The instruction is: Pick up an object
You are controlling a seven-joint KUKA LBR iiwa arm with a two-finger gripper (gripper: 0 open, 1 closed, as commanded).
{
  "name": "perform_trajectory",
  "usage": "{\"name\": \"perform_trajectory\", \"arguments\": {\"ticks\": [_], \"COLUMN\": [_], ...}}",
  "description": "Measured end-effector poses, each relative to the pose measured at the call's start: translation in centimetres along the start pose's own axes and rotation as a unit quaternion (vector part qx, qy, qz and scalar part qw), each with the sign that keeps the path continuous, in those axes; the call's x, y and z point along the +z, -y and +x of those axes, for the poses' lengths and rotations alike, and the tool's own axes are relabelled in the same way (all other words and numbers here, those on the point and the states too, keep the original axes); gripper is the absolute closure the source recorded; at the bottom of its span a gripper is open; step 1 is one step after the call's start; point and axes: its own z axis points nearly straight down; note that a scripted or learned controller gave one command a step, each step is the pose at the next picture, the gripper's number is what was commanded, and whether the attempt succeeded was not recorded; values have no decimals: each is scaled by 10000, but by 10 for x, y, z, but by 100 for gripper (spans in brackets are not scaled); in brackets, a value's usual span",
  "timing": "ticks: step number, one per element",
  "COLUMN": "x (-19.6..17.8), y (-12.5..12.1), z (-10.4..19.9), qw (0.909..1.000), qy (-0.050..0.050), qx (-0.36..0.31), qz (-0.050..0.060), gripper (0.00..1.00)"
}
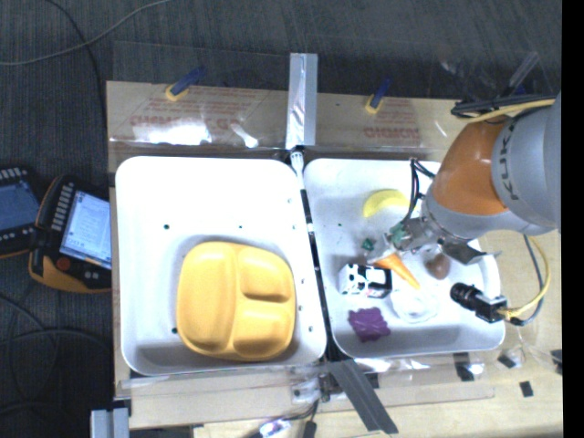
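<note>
The pincer (412,242) hovered over the crowded right bin (474,336); I couldn't tell its state, and the orange carrot (398,267) beside it risked a glancing miss

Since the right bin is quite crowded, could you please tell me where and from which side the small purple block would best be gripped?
Probably across its two longer sides, coming straight down from above. The small purple block lies flat near the front wall of the right white bin, apart from the black-and-white toy behind it, with bare floor on either side for the gripper to close.
</note>
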Motion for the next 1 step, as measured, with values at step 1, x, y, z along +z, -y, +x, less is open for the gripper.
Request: {"name": "perform_trajectory", "arguments": {"ticks": [1], "x": [-82], "y": [-35], "z": [39], "qw": [9998], "qy": [-16], "qx": [-201], "qz": [82], "gripper": [100]}}
